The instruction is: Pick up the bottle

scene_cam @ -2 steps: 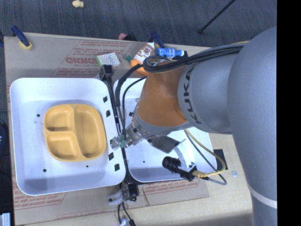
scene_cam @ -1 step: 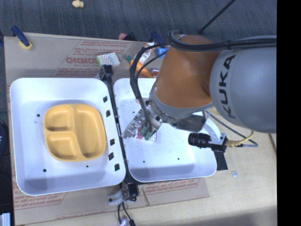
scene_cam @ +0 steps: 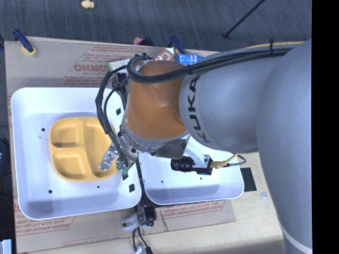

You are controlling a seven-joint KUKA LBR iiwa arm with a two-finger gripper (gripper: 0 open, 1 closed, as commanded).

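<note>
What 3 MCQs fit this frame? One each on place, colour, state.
1. Where does the tray lie?
A. left bin
B. right bin
C. on the floor

2. What colour is the tray?
A. blue
B. yellow
C. black

3. Where is the gripper?
A. high above the floor beyond the bench
B. over the tray's right edge
C. outside the bins, on the cardboard

Key: 1 A, the tray rests in the left bin. 2 B, it is plain yellow, with compartments. 3 B, the metal fingers overlap the tray's right edge, below the arm.
</note>
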